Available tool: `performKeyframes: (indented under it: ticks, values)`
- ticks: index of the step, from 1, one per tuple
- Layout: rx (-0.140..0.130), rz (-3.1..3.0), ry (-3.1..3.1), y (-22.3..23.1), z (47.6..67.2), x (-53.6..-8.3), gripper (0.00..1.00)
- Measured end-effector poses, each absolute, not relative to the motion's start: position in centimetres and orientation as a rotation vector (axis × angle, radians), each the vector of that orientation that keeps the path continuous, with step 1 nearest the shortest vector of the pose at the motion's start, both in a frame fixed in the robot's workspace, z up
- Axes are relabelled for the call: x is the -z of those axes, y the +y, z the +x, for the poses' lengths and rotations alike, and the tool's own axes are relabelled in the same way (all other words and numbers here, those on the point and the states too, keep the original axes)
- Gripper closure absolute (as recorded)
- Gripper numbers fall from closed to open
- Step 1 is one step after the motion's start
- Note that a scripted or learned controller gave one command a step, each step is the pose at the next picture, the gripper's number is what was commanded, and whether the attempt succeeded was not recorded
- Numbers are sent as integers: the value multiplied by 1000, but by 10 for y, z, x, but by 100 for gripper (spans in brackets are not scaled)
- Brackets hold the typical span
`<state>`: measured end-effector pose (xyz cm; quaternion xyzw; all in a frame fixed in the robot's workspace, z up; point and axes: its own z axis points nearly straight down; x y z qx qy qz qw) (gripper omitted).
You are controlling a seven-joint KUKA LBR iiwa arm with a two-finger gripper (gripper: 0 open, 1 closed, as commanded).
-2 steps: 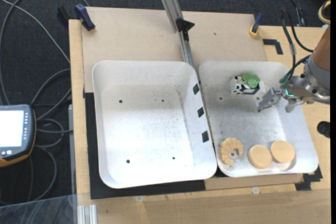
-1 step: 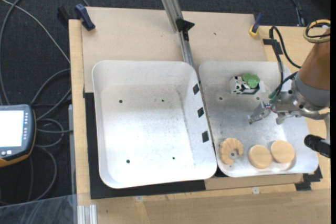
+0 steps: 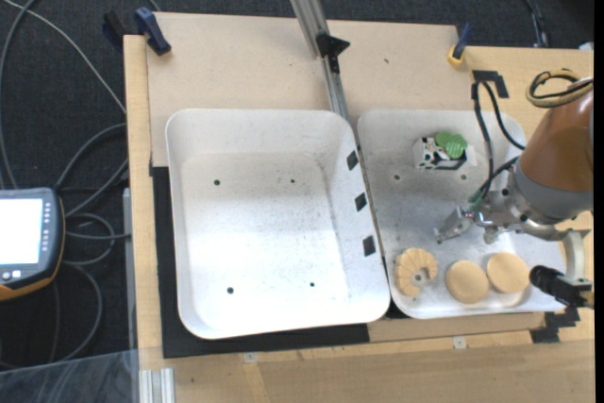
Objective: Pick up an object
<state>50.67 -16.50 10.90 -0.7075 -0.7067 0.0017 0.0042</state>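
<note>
Camera view from above and at a slant: two shallow white bins sit side by side on a pale bench board, the left bin and the right bin, with their inner rims touching along a line marked by three small black tabs. The KUKA arm enters from three o'clock, its orange band above the grey wrist, and reaches down into the right bin so that the gripper hangs low over bare bin floor near the middle of that bin; whether it is spread or closed cannot be told from this angle, and nothing is visible in its grasp. Candidate objects lie grouped along the bin's six o'clock rim: a tan ridged disc, a round tan piece and a second round tan piece, each just beside the next, probably gathered there by the bin's sloped wall. A green-and-white object lies apart at the bin's twelve o'clock side. Judged from this posture, the gripper is between targets, nearest the tan row at its six o'clock. A metal rail crosses the board from twelve o'clock; blue clamps fix its corners. Dark carpet, loose cables and a teach pendant at nine o'clock surround the bench.
</note>
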Motion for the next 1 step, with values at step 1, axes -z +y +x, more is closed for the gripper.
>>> performKeyframes:
  ticks: [1]
  values:
    - [-2,-2217,-2218,-164,506,-91,0]
